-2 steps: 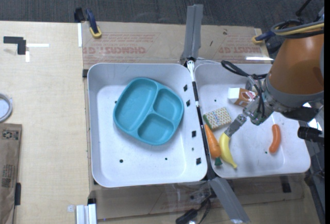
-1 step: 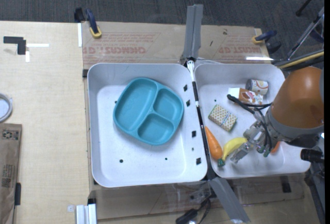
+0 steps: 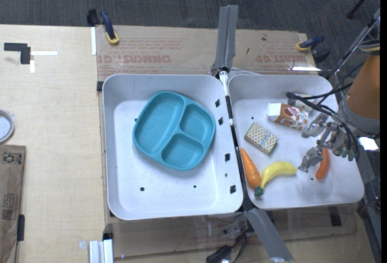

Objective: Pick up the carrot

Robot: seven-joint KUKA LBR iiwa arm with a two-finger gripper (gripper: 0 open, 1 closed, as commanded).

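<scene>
- The tabletop point(image 3: 54, 135) carried the left bin point(image 3: 115, 195), which held a blue divided plate point(image 3: 175, 129). None of that mattered to the step.
- The carrot point(image 3: 250, 168) lay in the right bin point(image 3: 344, 198), hard against its left wall toward the near side. Its length ran from far-left to near-right.
- A patterned box point(image 3: 261, 137) sat just beyond the carrot. A banana point(image 3: 277, 172) curved along its right side, and the banana's near end looked to be touching or almost touching the carrot's near end.
- A snack packet point(image 3: 292, 116) lay farther back, well clear.
- The gripper point(image 3: 315, 159) hung low over the right part of that bin, well apart from the carrot, with the banana between them. A small orange-red piece point(image 3: 323, 164) lay right at it. Whether the gripper was open or closed, or had hold of that piece, could not be told from this slant.
- The step in hand was likely the approach. To do it well, the arm point(image 3: 366, 95) would rise first, cross leftward above the banana, and come down over the carrot's middle.
- The grasp should close across the carrot's width. The wall on one side and the banana on the other left little room, so a descent toward the far half looked safer.
</scene>
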